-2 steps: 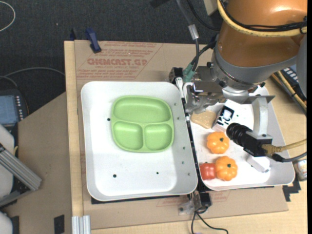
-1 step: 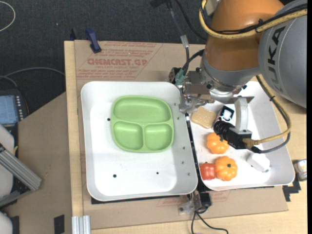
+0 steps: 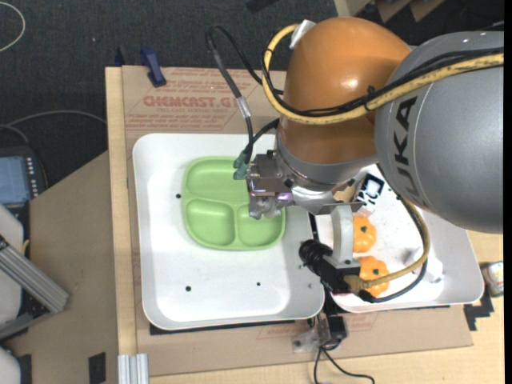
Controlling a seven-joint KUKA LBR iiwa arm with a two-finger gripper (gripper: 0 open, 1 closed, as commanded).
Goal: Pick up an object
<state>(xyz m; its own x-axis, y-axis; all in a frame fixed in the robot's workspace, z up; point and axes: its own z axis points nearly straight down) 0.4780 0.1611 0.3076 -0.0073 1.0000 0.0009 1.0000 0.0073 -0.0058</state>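
Observation:
A light green divided plate (image 3: pixel 216 206) lies in the left white bin (image 3: pixel 160 238), toward its back right. My gripper (image 3: pixel 262 208) reaches down over the plate's right side, its metal body close above the right compartment. The big orange and grey wrist covers the view just to its right. In the right bin (image 3: pixel 448 282) I see orange pieces (image 3: pixel 370 254) with a white piece beside them, partly hidden by the arm and its cables.
Black and yellow cables loop from the wrist down over the divider between the bins. A brown cardboard sheet (image 3: pixel 184 94) lies under both bins. The left bin's front half shows bare white floor.

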